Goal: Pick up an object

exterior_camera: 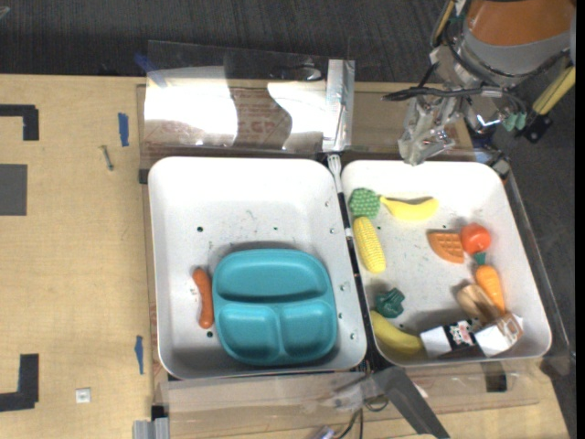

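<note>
Objects in the right bin [526,245], corn [369,243] and banana [410,208] among them, lie untouched; gripper [428,140] hovers above its far rim, holding nothing, finger state indeterminate. Pick not begun.

**Bright, even light with one hot patch of glare**

You get strong overhead light. The clear panel [242,108] behind the left bin [174,190] is blown out to white, hiding its surface. Soft, short shadows sit under the teal tray [272,314] and along the right bin [521,245] near wall. The floor [228,7] at the top reads dark. The picture is slightly soft throughout, and the gripper [428,140] looks blurred.
</note>
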Motion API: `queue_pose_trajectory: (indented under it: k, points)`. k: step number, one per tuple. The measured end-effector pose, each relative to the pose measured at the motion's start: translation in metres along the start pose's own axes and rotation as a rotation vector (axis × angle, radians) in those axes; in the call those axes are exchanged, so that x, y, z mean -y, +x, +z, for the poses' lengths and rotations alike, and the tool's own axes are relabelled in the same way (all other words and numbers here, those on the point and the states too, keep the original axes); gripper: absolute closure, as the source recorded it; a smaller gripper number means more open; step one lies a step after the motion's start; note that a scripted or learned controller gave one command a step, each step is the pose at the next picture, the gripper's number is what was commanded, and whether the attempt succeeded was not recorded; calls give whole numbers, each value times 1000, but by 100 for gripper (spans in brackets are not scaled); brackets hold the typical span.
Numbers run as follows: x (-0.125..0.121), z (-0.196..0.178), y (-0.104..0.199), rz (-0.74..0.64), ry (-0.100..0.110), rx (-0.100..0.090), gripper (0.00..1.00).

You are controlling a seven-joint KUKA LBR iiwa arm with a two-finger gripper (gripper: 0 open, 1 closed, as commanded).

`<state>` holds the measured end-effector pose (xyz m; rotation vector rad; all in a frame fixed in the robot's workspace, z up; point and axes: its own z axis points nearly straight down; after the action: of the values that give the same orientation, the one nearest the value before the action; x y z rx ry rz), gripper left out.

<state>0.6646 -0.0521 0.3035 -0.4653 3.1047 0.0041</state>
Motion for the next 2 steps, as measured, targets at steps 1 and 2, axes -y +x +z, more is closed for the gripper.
queue_pose_trajectory:
  k: [1,2]
  points:
    - [-47,33,-13,-147,1,1,100]
    - [-29,-39,22,-51,7,13,100]
